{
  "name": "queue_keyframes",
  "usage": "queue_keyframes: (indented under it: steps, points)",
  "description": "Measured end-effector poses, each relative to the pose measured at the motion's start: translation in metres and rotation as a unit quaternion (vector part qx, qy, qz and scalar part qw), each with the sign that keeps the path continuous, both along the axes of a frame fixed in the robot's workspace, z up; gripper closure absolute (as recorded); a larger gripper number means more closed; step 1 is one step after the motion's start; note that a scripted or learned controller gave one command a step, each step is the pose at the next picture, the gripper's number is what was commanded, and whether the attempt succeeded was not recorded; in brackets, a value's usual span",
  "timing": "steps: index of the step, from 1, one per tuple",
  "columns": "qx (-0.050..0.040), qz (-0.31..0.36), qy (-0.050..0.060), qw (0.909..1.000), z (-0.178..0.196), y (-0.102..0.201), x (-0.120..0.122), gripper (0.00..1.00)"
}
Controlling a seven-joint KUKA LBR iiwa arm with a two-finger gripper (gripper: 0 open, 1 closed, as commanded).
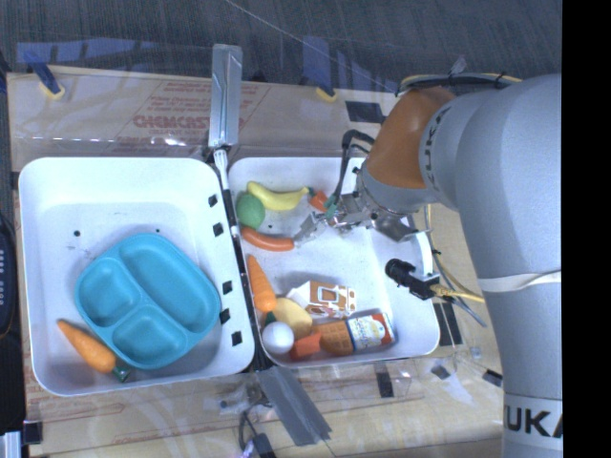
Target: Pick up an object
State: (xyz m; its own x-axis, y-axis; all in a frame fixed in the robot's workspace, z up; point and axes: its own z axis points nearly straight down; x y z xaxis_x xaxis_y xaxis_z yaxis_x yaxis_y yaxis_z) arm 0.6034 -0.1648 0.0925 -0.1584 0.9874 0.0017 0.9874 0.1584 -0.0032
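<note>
My gripper (320,220) reaches into the upper part of the right bin (406,340), low over its floor. It sits just right of a yellow banana (275,197) and just above the right end of an orange sausage (268,240). A green round fruit (250,212) lies left of the banana. A small orange piece (318,199) shows right beside the gripper's top. Nothing is visibly held.
Lower in the right bin lie a carrot (261,285), a white egg (278,337), a small printed carton (329,299) and a labelled orange bottle (348,334). The left bin (48,198) holds a blue divided tray (148,299) and another carrot (86,346).
</note>
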Motion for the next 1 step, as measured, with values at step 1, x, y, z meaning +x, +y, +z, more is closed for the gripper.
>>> queue_keyframes:
  steps: [1]
  points:
    - [0.0003,0.107,0.0,0.9943,-0.0009,0.0649,-0.0328,0.0]
